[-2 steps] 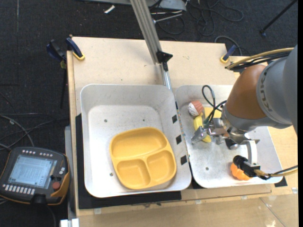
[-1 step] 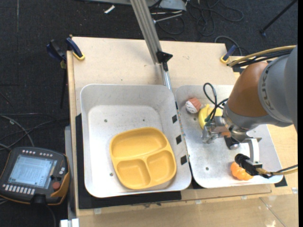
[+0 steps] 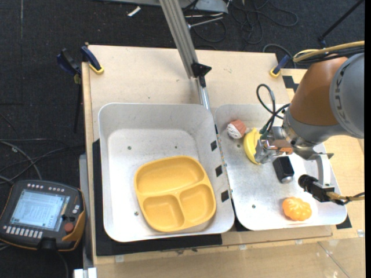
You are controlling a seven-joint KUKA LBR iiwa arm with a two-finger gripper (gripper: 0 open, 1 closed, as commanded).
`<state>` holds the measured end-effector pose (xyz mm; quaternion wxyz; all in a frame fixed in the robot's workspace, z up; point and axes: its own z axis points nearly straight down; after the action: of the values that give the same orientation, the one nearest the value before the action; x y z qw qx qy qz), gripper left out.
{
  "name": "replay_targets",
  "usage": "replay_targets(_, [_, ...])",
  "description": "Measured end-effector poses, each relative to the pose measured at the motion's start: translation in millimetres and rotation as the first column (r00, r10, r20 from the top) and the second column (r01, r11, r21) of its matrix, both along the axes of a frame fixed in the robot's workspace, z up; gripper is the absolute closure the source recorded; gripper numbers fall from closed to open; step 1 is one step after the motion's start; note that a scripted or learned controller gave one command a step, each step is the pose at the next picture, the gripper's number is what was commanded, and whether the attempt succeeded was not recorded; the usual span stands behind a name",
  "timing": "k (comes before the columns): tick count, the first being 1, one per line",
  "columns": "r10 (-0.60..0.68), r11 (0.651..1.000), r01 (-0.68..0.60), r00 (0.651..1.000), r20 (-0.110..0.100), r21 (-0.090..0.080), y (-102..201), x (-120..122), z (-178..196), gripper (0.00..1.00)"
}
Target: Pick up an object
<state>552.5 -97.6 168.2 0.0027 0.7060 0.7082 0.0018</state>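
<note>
1. The gripper hangs low over the right bin, in the bin's far-left part. The arm reaches in across the bin's right edge.
2. Whether the gripper is open or closed cannot be told, because the wrist body covers its tips from above. Nothing shows as clamped in it.
3. The likeliest target is the banana. It lies on the bin floor close to the left edge, on the gripper's left side. It is either touching the gripper or just beside it; the view does not settle which.
4. The banana's long axis runs from the bin's far edge toward its near edge. Its curved back bulges toward the left edge, and the gripper sits about level with its middle.
5. By my judgement the pick turns on that sideways offset. The banana seems to lie beside the gripper rather than squarely under it, so a grasp made here could clip one flank or push the banana toward the bin's left edge. A small shift toward that edge, with the jaws closing across the short width, looks like what is needed.
6. Other things in the right bin:
   - A ball sits just off the banana's far end.
   - A black block lies just right of the gripper.
   - An orange fruit rests by the near edge, well apart.
7. The left bin carries a yellow plate toward its near edge.
</note>
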Motion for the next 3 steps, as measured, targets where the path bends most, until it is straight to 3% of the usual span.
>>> replay_targets(1, [0.000, 1.000, 0.000, 1.000, 0.000, 0.000, 3.6, -6.0, 59.4, 1.00])
replay_targets(2, [0.000, 1.000, 0.000, 1.000, -0.004, 0.001, 3.9, -5.2, 69.6, 1.00])
replay_targets(3, [0.006, 1.000, -0.006, 1.000, -0.007, 0.003, 63.0, -2.0, 60.7, 1.00])
